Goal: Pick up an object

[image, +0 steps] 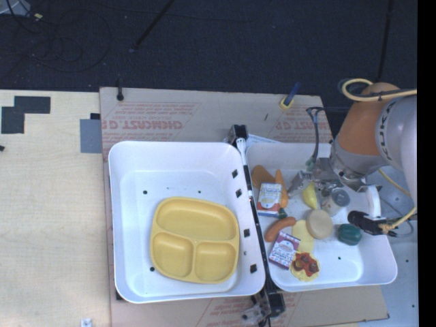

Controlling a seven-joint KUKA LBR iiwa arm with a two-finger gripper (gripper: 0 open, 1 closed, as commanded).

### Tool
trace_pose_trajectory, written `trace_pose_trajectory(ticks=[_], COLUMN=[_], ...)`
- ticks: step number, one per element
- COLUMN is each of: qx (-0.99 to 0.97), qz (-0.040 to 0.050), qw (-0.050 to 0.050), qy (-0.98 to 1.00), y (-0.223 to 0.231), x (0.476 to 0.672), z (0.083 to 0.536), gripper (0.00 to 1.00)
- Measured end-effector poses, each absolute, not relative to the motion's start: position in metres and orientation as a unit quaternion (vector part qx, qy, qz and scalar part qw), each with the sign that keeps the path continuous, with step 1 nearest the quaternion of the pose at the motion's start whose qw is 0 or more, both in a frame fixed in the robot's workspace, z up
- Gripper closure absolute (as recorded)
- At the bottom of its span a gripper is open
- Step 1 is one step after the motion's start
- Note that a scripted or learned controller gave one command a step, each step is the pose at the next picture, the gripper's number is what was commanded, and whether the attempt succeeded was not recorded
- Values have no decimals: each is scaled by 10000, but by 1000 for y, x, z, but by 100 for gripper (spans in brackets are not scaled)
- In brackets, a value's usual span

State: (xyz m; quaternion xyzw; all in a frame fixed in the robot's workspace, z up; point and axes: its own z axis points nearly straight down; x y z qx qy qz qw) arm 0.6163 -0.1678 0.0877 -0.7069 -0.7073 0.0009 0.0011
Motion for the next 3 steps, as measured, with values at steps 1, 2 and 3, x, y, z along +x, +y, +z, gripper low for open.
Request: trace_pose_trajectory(ticks=[1,2,3], qx=[-7073,-7065,-7067], qz=[11,-1,13], qw=[16,8,18], qy=[-7069,-7077,-7075], y=[-168,-55,2], x=[616,619,563], z=[98,195,228], gripper=[100,100,100])
